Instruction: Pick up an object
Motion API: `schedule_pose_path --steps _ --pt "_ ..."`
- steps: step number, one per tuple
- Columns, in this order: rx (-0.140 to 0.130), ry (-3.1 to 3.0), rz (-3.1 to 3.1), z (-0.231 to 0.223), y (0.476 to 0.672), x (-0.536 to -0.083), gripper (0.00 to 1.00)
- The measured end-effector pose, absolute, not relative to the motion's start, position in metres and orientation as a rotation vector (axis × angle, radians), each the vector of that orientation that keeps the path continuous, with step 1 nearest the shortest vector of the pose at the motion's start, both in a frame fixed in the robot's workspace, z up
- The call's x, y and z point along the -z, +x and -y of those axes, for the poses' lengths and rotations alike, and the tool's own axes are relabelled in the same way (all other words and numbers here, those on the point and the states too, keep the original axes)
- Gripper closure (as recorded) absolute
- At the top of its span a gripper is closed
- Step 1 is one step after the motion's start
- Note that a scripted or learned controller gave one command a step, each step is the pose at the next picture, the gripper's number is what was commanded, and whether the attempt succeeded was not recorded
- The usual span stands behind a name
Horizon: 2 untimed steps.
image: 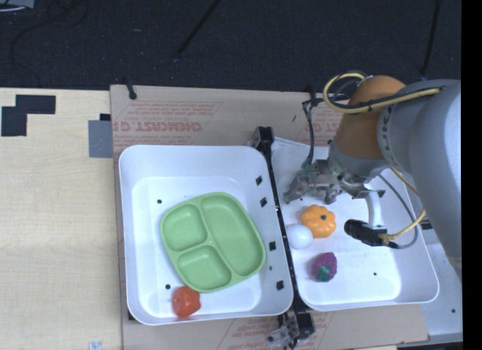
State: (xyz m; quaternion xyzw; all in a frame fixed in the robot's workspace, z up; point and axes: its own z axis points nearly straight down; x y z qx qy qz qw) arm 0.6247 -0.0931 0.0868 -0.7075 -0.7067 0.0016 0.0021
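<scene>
Orange toy pumpkin is the likeliest pick, since it lies in the right bin just below the hand, close to the divider between the two bins. It looks like a small moulded plastic play-food piece: probably light, stiff and hollow, with a smooth ribbed skin that could slip out from under a pinch. It is squat and nearly round, so it has no real long axis; its stem end seems to face up and slightly toward the arm, though that detail is too small to be sure of. A grip across its widest part, pads set into opposite grooves, seems safest. Whether the hand is spread or closed I cannot tell, as its metal parts blur together, and nothing can be seen held in it. A white ball-like object touches or nearly touches the pumpkin on its lower left, and could be nudged during a descent. A purple toy with a green patch lies further down the same bin. The left bin holds a green divided plate and a red toy at its front edge.
</scene>
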Motion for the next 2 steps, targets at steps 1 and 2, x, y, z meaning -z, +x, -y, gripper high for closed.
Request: schedule_pose_path --steps 1,2 --pt "-0.005 -2.223 2.213 0.094 0.625 -0.097 1.0" --pt "0.001 -2.229 2.215 0.095 0.619 -0.142 1.0"
